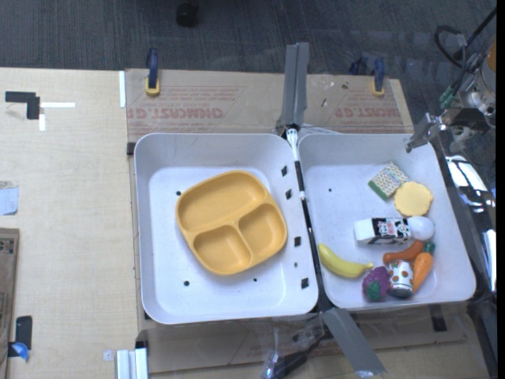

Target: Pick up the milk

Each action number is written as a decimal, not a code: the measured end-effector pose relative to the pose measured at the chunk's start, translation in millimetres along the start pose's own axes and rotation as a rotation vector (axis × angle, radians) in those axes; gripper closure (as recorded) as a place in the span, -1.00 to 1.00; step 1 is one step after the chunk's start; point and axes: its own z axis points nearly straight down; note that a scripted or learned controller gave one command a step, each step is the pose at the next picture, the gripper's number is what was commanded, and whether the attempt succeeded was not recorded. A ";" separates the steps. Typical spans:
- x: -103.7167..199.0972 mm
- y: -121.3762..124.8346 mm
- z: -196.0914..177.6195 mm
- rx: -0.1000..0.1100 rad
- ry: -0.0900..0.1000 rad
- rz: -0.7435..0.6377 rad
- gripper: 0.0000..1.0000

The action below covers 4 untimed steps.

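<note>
**Operator:** While the arm sits up at the far right corner of the right bin (442,287), I can see the gripper (430,133) only as a tangle of metal and cable near the rim, and I cannot tell what state it is in.

**Observer:** Where is the milk from there?

**Operator:** The milk (381,230) lies on its side in the right bin, well below the gripper and a little left of it. A white egg (420,228) touches the carton's right end. Between the gripper and the milk I see a green patterned block (387,180) and a round yellow biscuit (413,199) just beside it.

**Observer:** And further off?

**Operator:** Beyond the milk, toward the near wall, two carrots (416,260) lie beside a small printed can (401,278) and a purple bunch of grapes (376,283). A banana (341,262) rests left of those. Far to the gripper's left, the left bin (154,235) holds a yellow divided plate (230,222), its compartments bare.
</note>
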 end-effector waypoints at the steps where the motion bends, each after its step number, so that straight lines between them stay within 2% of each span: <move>1: 5.7 -41.3 105.5 -0.002 0.000 -0.391 -1.00; 2: 25.4 -123.7 168.4 -0.002 0.006 -0.450 -1.00; 3: 49.7 -70.4 172.6 -0.006 -0.002 -0.473 -1.00; 4: 44.3 -22.6 172.9 -0.004 -0.001 -0.234 -1.00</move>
